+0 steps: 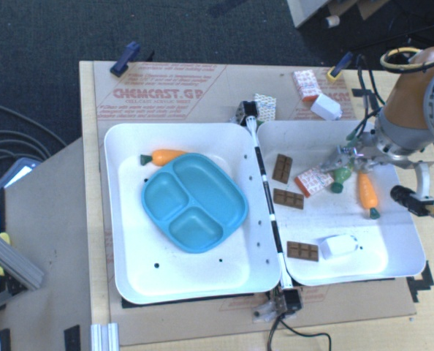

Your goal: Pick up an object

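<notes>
My gripper reaches in from the right over the far middle of the right bin. It hangs just above a small green object and the corner of a red and white packet. An orange carrot lies just right of them. Three brown chocolate bars lie along the bin's left side. A white object rests near its front. Nothing shows held in the gripper.
The left bin holds a blue divided plate and a second carrot. On the board behind the bins lie a red and white packet, a white block and a patterned packet. Blue clamps sit at the board's far edge.
</notes>
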Controlling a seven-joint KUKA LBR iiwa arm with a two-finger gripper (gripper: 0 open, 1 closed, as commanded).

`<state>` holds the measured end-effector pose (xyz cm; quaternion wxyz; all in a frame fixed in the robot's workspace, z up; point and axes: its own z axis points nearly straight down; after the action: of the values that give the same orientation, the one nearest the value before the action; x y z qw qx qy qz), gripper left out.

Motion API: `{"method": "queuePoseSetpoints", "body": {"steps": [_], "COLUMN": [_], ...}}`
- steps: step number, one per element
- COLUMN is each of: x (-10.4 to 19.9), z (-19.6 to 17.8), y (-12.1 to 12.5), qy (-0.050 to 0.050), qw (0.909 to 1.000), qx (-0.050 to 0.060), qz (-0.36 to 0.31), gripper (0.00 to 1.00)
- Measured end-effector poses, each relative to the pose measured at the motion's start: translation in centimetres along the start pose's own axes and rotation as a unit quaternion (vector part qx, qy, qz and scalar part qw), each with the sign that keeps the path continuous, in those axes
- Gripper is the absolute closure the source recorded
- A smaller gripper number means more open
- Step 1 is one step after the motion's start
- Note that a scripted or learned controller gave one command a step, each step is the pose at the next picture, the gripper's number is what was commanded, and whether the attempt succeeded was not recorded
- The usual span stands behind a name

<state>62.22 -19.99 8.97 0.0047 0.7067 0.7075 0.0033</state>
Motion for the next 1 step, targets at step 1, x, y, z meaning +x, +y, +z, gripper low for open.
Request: {"method": "queuePoseSetpoints", "body": {"steps": [1], "x": [-1.90], "z": [-0.04], "y": [-3.01], "qy": [0.005], "qw": [1.0000], "qx": [0.000], "qz": [-0.002], "gripper": [0.00]}}
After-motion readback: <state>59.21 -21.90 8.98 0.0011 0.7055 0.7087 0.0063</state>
